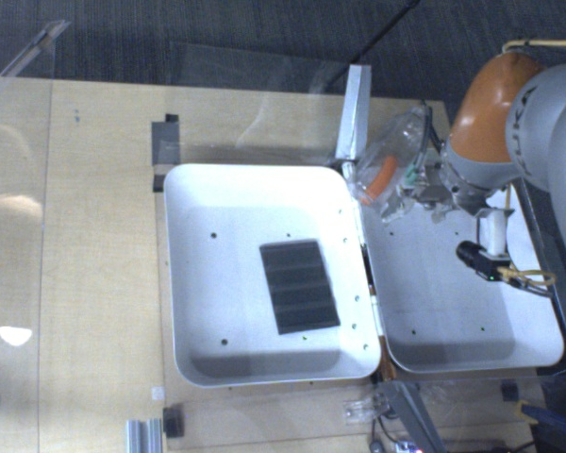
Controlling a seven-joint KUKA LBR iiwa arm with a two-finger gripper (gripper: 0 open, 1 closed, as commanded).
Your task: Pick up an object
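Lying unmarked in the left bin (193, 253), a dark ribbed pad (300, 286); pincer (396, 182) grip perhaps unreadable.

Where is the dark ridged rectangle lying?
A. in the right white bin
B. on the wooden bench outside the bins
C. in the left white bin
C: the dark ridged rectangle lies flat on the floor of the left white bin, apart from its walls, while the arm works over the right white bin.
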